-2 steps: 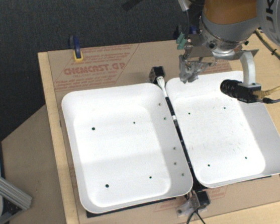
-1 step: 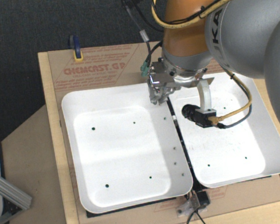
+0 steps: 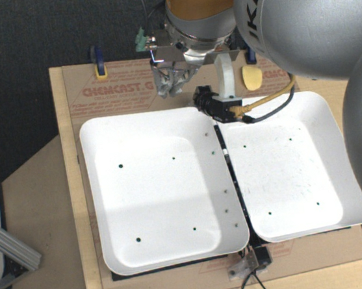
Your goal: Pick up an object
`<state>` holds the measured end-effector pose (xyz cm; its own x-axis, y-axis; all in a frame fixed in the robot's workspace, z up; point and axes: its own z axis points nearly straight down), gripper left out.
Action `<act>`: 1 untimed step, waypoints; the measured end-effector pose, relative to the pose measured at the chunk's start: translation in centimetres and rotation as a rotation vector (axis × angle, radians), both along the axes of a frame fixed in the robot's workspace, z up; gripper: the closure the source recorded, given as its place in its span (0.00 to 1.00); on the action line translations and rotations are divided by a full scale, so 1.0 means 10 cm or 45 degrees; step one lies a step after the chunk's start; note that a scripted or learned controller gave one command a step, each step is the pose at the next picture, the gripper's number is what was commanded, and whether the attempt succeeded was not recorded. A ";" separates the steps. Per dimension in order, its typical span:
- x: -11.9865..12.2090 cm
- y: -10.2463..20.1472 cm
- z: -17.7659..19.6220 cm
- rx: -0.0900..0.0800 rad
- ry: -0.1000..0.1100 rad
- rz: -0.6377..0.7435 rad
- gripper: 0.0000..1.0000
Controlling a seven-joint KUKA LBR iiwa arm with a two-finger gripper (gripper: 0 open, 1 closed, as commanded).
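Note:
My gripper (image 3: 172,83) hangs under the orange-banded wrist, over the cardboard just behind the back rim of the left bin (image 3: 100,183). Nothing can be seen held beneath it. The left bin's floor is plain white with a few small dark dots, and so is that of the right bin (image 3: 339,154).
A blue and yellow clamp (image 3: 99,62) sits on the cardboard's back edge at the left. A pale yellow piece (image 3: 252,77) stands behind the right bin. The grey arm covers the upper right. Aluminium bars (image 3: 10,250) lie off the bench at the left.

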<state>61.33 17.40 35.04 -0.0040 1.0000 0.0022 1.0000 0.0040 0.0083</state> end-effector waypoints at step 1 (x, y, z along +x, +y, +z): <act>0.42 0.53 -0.73 -0.001 0.005 -0.001 1.00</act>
